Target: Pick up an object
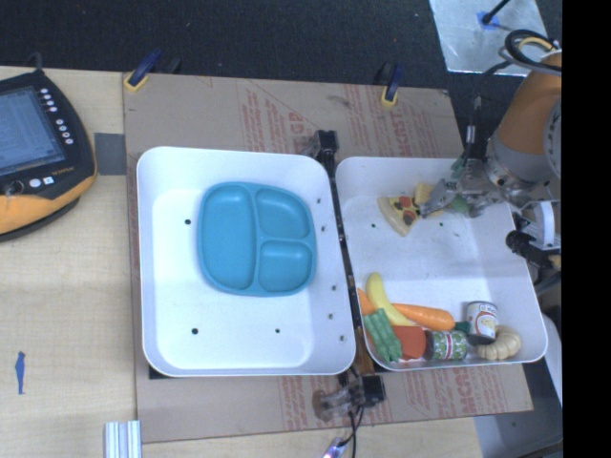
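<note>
Camera view looks down on two white bins side by side on a cardboard sheet. The left bin holds a blue divided plate, lying flat near its middle. In the right bin, a toy pizza slice lies near the upper left, and the gripper sits low just beside its right edge, reaching in from the right under the arm's orange band. How wide the gripper stands, and whether it has hold of the slice, cannot be told from this slant.

Along the lower edge of the right bin a cluster of toy food is packed together: a yellow banana, an orange carrot, a green vegetable piece, a bottle lying on its side, a small can and a pale croissant-like piece.

A teach pendant with an orange rim rests on the bench at far left.
</note>
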Action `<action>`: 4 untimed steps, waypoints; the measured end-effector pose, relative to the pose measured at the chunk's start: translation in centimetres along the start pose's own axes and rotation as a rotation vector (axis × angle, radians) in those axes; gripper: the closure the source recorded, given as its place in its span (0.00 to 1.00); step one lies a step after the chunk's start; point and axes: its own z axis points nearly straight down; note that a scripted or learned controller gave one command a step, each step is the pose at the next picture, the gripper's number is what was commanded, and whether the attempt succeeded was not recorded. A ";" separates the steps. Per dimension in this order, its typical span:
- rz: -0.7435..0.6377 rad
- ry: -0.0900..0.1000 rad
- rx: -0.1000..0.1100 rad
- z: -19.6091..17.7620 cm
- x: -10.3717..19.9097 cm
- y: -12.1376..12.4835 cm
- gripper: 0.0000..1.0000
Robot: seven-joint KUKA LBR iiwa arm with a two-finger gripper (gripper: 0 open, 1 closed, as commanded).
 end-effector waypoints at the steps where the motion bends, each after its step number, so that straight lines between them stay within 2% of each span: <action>1: 0.001 0.000 0.004 0.1 9.1 -0.7 0.00; 2: 0.006 -0.010 0.018 0.0 10.5 0.5 0.00; 4: 0.008 -0.013 0.018 0.0 10.8 0.5 0.00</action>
